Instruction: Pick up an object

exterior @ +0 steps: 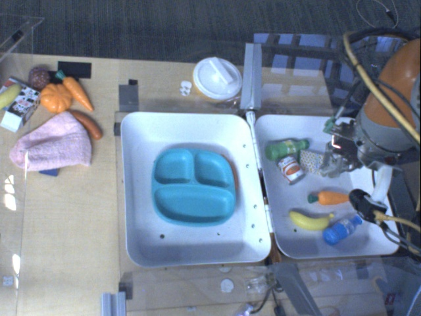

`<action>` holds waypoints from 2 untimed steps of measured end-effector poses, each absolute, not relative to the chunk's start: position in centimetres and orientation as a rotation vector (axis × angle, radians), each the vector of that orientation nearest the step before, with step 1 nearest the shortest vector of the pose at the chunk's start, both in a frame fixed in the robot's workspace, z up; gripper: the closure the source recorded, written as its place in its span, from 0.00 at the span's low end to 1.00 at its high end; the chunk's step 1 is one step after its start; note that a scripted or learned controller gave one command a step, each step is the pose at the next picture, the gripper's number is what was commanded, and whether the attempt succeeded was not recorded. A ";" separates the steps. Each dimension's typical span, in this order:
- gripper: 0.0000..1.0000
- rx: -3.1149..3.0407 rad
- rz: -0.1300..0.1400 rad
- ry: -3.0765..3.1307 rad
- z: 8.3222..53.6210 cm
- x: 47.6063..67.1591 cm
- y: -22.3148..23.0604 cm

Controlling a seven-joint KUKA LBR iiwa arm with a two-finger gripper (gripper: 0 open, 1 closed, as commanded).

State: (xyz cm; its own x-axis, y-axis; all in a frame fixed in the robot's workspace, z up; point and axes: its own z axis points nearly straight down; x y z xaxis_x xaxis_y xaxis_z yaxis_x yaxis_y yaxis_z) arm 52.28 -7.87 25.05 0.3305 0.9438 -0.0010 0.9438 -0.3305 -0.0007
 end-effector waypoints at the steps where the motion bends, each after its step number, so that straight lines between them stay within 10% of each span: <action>1: 0.00 2.562 -0.003 1.818 25.0 52.3 -7.9; 2: 0.00 2.428 -0.006 1.998 14.3 58.9 -8.2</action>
